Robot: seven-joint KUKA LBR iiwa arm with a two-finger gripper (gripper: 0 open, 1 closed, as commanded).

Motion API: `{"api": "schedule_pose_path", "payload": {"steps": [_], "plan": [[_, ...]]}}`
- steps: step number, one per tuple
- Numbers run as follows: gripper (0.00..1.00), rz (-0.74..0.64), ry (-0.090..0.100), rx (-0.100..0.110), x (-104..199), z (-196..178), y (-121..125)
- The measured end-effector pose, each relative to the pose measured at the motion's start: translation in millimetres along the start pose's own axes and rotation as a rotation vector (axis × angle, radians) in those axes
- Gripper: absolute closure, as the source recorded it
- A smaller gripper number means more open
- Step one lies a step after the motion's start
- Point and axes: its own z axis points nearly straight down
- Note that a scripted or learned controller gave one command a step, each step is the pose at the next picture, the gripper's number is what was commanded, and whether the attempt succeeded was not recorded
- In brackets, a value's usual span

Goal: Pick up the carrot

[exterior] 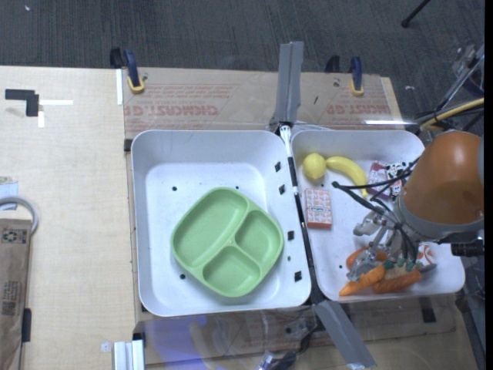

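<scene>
One fixed camera above the bench [69, 206], looking down aslant on both white bins [146, 206].

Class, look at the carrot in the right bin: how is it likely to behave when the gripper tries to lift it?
The carrot looks like a smooth, tapered toy, so it is probably stiff but may slip from a pinch. Being long and rounded, it could roll or pivot if gripped off-centre. It lies against the bin wall under the gripper, which may hamper a clean grasp.
</scene>
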Motion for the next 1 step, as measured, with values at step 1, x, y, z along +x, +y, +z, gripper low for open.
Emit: {"api": "schedule_pose_path", "payload": {"steps": [1], "plan": [[1.00, 0.003, 0.003, 0.001, 0.2, -7.2, -0.7]]}}
